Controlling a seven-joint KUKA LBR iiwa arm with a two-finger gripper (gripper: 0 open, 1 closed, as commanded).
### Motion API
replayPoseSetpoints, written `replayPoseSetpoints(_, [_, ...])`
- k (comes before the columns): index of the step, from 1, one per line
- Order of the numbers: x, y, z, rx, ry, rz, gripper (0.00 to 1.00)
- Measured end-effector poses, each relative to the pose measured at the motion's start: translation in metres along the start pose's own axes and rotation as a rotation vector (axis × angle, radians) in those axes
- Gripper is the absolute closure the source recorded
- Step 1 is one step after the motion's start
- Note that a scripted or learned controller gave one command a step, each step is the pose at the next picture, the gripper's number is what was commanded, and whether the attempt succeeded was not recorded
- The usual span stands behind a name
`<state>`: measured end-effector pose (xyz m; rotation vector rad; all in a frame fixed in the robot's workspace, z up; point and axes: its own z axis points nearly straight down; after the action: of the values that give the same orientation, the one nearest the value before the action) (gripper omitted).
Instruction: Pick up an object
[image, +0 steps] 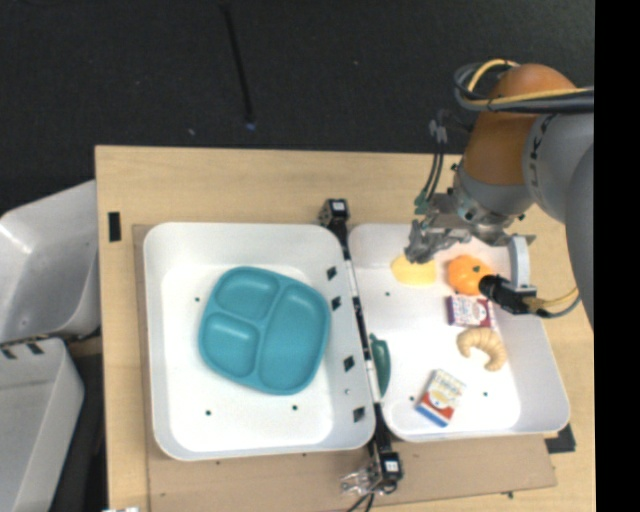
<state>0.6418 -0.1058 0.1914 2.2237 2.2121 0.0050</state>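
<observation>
The right bin (520, 395) holds a yellow piece (412, 270) near its back edge, an orange fruit (464, 273), a small purple packet (470, 311), a tan croissant (483, 346), a red and white carton (440, 396) and a teal object (380, 358) against the left wall. My gripper (424, 246) hangs low over the back of this bin, its tips right at the yellow piece's upper edge. The wrist hides the tips, so I cannot tell whether anything sits between them.
A teal divided plate (265, 329) lies in the left bin (170, 400). Black clips (333, 212) join the two bins along the middle seam. A black cable plug (505, 292) from the arm hangs beside the orange fruit.
</observation>
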Motion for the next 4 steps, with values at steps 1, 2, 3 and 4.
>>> replayPoseSetpoints(1, [-0.002,0.001,-0.024,0.002,0.000,-0.001,1.00])
replayPoseSetpoints(2, [0.051,0.005,-0.039,0.003,0.002,-0.011,1.00])
replayPoseSetpoints(3, [0.098,0.002,-0.051,0.003,0.002,-0.012,1.00])
replayPoseSetpoints(4, [0.150,0.001,-0.041,0.007,0.002,-0.011,1.00])
